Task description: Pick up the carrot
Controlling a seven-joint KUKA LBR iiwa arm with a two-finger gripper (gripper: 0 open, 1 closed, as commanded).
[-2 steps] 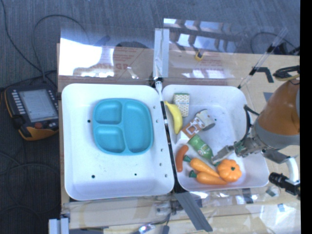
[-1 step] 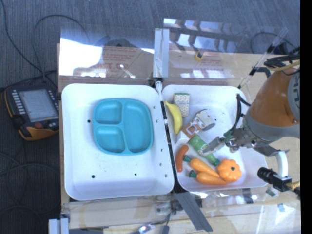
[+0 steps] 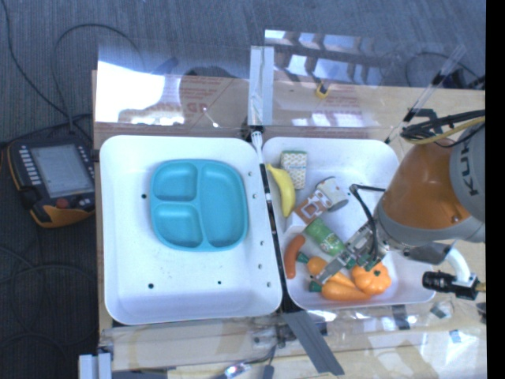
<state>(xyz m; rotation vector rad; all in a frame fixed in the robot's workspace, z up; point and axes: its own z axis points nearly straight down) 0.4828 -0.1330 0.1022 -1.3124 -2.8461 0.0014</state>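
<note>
The carrot (image 3: 341, 290), orange and long with a dark green end pointing left, lies near the front wall of the right bin (image 3: 392, 158). An orange pepper-like toy (image 3: 374, 279) touches it on the right and a small orange piece (image 3: 318, 265) sits just above its left end. My gripper (image 3: 357, 256) hangs low over this cluster, just above the carrot's middle and against the pepper toy. The grey arm with its orange band (image 3: 426, 192) reaches in from the right and hides part of the bin's right side.
In the right bin also lie a green can (image 3: 324, 237), a reddish-orange stick (image 3: 293, 255), a banana (image 3: 282, 188), a small checkered box (image 3: 293, 162), a grey and white toy (image 3: 331, 191) and a red and white piece (image 3: 311, 207). A blue divided plate (image 3: 197, 204) rests in the left bin (image 3: 126, 290).
</note>
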